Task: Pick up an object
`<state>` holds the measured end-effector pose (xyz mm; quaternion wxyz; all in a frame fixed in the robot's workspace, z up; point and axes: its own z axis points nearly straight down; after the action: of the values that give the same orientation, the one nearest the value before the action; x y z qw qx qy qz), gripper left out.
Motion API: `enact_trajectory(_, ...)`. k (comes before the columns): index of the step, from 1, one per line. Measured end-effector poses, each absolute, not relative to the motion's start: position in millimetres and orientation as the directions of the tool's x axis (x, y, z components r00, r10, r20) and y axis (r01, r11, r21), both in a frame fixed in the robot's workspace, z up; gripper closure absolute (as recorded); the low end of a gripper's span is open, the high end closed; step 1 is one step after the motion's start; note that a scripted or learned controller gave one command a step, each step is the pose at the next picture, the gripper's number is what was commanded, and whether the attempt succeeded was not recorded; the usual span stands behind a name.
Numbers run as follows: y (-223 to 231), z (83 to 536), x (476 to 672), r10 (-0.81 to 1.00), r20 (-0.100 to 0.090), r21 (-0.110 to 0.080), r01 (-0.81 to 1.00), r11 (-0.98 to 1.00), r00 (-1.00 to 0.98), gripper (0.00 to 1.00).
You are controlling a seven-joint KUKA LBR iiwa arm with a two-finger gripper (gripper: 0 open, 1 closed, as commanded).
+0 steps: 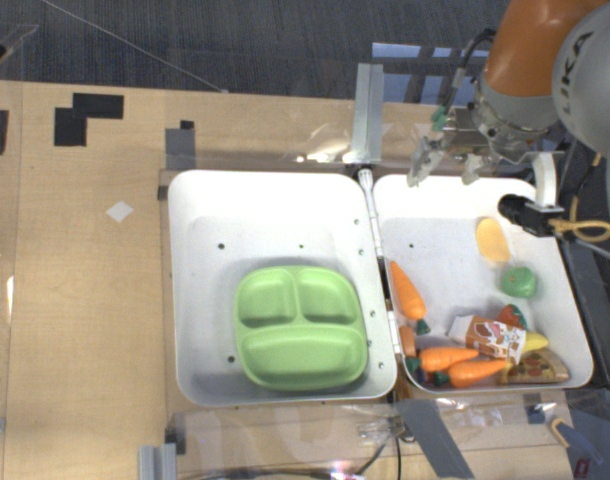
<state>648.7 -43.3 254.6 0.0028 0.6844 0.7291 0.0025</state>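
My gripper (445, 170) hangs above the far edge of the right bin (435, 243), fingers spread apart and open with nothing between them. Below it in that bin lie a yellow oval piece (492, 239), a green round toy (519, 282), and an orange carrot (407, 292) along the left wall. At the near end sit two more carrots (463, 364), a small printed carton (496, 338), a red piece and a pizza slice (538, 370). All of them lie well in front of the gripper.
The left bin (200, 218) holds a green divided plate (300, 325). A metal post (368, 118) stands behind the divider between the bins. Black markers lie on the wooden bench at the far left.
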Motion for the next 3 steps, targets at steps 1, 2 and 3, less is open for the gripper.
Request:
enact_trajectory(1,-102.3,131.7,617.4,0.999,0.000,0.002,0.999,-0.040,0.040,0.00)
enact_trajectory(2,-193.6,133.6,606.7,0.996,-0.002,0.007,0.996,-0.093,0.093,0.00)
enact_trajectory(3,-186.2,204.6,586.8,0.984,0.000,0.007,0.984,-0.175,0.175,0.00)
